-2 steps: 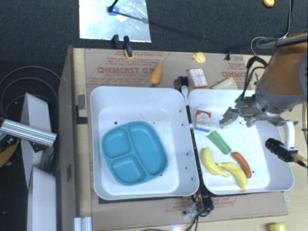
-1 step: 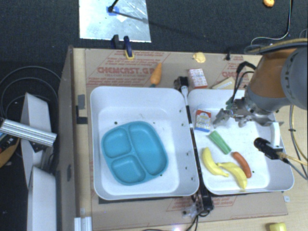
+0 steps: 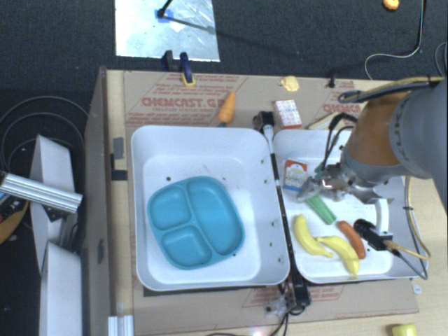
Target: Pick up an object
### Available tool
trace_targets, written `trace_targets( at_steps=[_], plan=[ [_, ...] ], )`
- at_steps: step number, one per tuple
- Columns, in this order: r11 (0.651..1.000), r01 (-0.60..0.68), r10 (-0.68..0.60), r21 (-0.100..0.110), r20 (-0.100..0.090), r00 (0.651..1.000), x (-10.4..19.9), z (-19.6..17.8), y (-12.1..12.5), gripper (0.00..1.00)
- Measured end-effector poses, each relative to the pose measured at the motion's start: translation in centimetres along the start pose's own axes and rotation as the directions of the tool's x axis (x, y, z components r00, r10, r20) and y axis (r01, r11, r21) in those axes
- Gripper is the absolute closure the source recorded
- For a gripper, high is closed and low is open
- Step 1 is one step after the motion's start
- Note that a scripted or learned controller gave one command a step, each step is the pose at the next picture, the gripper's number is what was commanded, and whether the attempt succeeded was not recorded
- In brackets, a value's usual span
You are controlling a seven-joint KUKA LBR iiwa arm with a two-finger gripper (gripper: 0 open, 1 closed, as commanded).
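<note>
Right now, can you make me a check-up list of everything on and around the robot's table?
Surface: cardboard-covered bench bearing a shallow white left bin and a shallow white right bin.
Job's things: in the right bin, a small white-and-red carton, green cylinder, yellow banana, second yellow banana, red sausage.
Clutter: blue divided plate in the left bin; orange carrot and small pale box behind the bins.
Grippers: gripper low in the right bin, between carton and cylinder; no hold visible.
Cables: black cable loops left of the bench; thin cable upper right.
Surroundings: dark floor, silver sheet, small orange ball.
</note>
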State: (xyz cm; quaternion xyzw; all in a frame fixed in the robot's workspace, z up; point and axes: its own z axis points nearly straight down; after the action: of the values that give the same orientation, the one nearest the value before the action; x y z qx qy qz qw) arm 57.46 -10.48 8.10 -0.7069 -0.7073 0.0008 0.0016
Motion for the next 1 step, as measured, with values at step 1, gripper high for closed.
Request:
trace_targets(
  at_steps=[1],
  plan=[
    [1.0,0.001,-0.001,-0.006,0.001,1.0,-0.05,-1.4,0.21,1.0]
  ],
)
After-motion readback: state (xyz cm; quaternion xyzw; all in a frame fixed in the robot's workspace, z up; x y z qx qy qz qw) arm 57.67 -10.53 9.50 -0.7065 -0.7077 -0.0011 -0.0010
